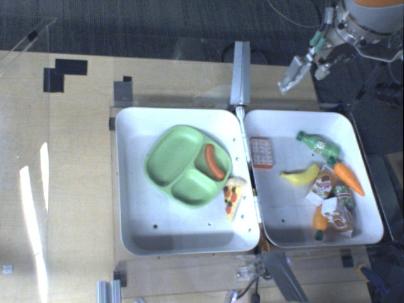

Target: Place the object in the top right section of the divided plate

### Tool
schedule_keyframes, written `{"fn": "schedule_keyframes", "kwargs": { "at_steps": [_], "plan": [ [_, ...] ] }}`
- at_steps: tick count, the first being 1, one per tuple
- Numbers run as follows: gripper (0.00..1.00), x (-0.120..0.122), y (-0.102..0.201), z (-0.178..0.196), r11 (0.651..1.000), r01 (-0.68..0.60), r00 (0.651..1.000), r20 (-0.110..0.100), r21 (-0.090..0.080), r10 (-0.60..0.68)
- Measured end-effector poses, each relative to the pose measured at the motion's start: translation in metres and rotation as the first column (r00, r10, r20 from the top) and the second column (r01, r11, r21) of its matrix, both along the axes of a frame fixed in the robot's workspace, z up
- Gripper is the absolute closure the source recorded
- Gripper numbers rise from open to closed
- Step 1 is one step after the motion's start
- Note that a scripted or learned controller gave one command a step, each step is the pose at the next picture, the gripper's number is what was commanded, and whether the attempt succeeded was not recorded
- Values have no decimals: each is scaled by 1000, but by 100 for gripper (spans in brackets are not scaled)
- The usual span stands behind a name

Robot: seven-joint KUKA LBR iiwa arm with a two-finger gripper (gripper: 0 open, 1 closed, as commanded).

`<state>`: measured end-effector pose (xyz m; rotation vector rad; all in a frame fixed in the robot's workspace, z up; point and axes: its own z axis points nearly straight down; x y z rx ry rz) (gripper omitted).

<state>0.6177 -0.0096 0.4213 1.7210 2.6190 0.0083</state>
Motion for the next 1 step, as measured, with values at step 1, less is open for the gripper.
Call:
{"fn": "schedule_keyframes", "kwargs": {
  "at_steps": [1],
  "plan": [
    [0, 47, -65, 16, 989, 147, 989, -3, 0, -147]
  ]
}}
